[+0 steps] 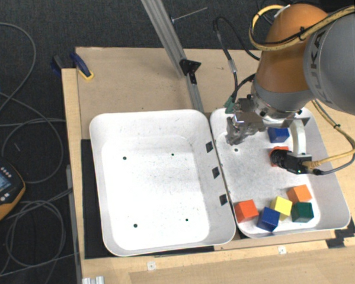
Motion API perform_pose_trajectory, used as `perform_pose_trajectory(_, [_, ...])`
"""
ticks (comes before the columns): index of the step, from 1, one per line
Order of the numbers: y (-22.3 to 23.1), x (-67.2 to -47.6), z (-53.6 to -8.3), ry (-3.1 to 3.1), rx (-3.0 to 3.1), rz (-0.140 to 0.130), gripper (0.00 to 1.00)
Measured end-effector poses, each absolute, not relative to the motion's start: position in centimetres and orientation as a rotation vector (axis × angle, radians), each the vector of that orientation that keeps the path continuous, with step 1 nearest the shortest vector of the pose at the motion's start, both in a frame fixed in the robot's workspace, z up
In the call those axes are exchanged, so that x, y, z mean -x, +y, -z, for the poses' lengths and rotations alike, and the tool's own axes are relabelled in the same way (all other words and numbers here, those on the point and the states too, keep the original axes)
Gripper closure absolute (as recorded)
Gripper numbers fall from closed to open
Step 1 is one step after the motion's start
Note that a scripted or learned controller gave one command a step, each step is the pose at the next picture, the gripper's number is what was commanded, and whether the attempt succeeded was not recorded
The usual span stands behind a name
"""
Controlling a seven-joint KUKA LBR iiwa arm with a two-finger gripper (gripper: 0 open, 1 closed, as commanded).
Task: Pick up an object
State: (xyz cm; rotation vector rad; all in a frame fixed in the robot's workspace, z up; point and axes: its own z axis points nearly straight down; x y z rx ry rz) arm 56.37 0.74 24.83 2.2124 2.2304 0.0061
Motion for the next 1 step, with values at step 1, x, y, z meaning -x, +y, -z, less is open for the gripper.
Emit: perform_pose_trajectory(1, [7.13, -57.70, -24.74, 2.231, -2.212, -0.005, 1.00])
